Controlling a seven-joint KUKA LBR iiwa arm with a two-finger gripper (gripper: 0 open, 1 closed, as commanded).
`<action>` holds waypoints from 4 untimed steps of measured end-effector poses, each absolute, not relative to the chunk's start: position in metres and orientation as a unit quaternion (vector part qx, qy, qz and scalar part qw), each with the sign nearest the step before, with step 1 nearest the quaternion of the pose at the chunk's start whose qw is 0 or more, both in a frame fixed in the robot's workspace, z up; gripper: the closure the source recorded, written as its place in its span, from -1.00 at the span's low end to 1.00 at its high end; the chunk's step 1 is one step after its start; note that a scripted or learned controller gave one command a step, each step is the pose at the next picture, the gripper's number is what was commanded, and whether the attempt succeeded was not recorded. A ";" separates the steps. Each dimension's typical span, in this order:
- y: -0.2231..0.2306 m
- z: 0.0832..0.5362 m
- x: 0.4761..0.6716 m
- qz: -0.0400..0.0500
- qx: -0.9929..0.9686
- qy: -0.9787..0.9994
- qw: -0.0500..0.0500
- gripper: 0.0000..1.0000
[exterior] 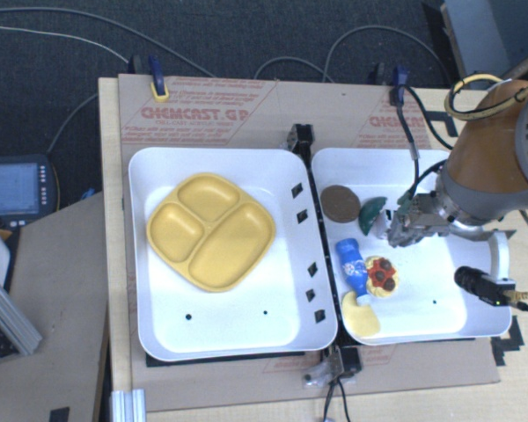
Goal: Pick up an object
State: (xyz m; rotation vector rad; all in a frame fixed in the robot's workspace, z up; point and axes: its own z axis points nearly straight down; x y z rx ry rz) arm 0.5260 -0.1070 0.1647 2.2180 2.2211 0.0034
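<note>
The arm (488,161) reaches in over the right bin (440,310), and its claw (405,227) hangs low just right of a green piece (372,214), near the bin's middle. Whether the claw is wide or narrow I cannot tell from this slant, and nothing is seen gripped in it. By my reading the step in hand is the approach: the claw is closing on a target, most likely the green piece, since that lies nearest, and no lift has begun. The next move would call for a small shift toward that piece, a straight drop over it, then a firm close before raising; the piece looks small and sits beside a brown disc (341,203), so a sloppy descent could nudge it away or catch the disc. Counting the right bin: one green piece, one brown disc, one blue tube (351,264), one red-and-yellow toy (383,275) touching the tube, and one pale yellow lump (361,316) near the front rim. The left bin (158,323) carries one yellow tray (211,231) with three compartments. Two white bins stand side by side on the desk (246,95).
</note>
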 end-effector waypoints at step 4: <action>-0.003 0.262 0.544 0.000 0.705 0.709 -0.002 1.00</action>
